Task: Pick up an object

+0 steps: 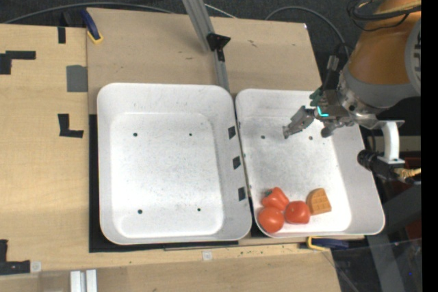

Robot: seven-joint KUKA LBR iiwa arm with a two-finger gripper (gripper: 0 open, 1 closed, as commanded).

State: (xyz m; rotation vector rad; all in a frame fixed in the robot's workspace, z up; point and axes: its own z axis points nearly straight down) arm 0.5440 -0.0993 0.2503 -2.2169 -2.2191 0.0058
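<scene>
Gripper (309, 124) over the right bin (356, 167), fingers spread with nothing between them.

From the camera view, it hangs toward the bin's 12 o'clock end, the arm (383, 58) entering from 2 o'clock. Red pieces (280, 208), perhaps tomatoes, and an orange waffle-like block (318, 201) cluster near 6 o'clock, well apart from it. The left bin (164, 161) lies beside.

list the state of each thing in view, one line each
gripper: over the upper part of the right bin, nothing between its fingers, tilted
right bin: upright on the bench, holds objects in its near corner
left bin: upright on the bench beside the right bin
red objects: three, clustered and touching, resting in the right bin
tan waffle-like object: resting beside the red objects
</scene>
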